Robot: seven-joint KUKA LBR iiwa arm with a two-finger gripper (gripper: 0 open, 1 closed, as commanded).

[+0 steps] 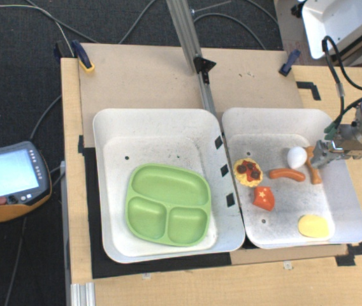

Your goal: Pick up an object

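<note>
The right bin (276, 115) holds several toy foods. These are a white egg (296, 156), an orange-red sausage (287, 174), a small round pizza (248, 171), a red piece (264, 198) and a yellow lemon-like piece (313, 225). My gripper (322, 153) hangs low over the bin's right side, just right of the egg. A short orange piece (315, 173) lies directly under its tip, touching or nearly touching it. I cannot make out whether that piece is between the fingers.
The left bin (149, 116) carries a green divided plate (168, 204). A slanted metal pole (190, 37) comes down to the gap between the bins. A teach pendant (10, 180) lies off the bench at the left. Cables hang at the right.
</note>
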